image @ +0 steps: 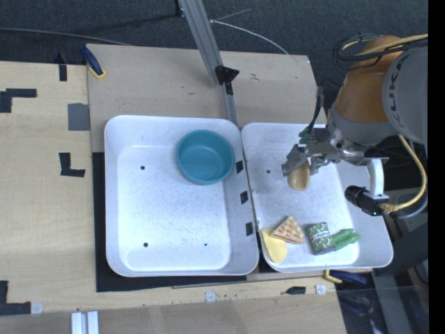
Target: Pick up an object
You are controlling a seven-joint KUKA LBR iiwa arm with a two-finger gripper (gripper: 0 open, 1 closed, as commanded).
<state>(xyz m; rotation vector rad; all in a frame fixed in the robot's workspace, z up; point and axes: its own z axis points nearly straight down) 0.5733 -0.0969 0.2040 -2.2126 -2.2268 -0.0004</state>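
Hand over the right bin, fingers clamped on a tan rounded object hanging beneath them, blue bowl in the left bin, tabletop around both.

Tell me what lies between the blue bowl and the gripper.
In the camera view, between the blue bowl and the gripper lie the two bins' adjoining rims and speckled right bin floor.

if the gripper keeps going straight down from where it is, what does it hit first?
Most likely the small tan object directly under the gripper in the right bin. It already looks at or near the fingertips, though one slanted view leaves the depth uncertain.
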